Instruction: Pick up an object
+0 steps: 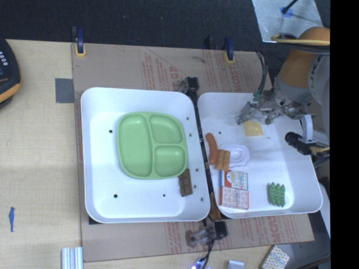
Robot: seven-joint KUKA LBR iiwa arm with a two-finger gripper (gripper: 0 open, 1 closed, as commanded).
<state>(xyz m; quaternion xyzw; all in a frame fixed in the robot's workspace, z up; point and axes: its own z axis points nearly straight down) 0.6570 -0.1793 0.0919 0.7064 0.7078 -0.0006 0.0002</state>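
Hovering over the far edge of the right bin (291, 206), the gripper (259, 114) sits just above the pale yellow block (253, 129) — whether it is clenched or released cannot be told from this slant, and nothing can be seen held in it. Camera view: the yellow block lies near the bin's far edge, just beneath the gripper; contact cannot be confirmed. Judged light and probably stiff, small and flat; best taken across its two short sides. Other candidates in the same bin: an orange sausage-shaped piece (211, 149) along the left wall, touching a brown ridged piece (223, 159); a small white cup-like item (239, 154) just beside that; a printed card (234, 189) toward the near-left corner — flat, likely hard to get under; a green knobbly toy (276, 194) near the near-right corner, probably soft and easy to pinch. The card's print is too small to read; no brand legible. Left bin (90, 150) holds a green divided plate (152, 145) at centre, and a dark brown bar (185, 182) near its right wall.
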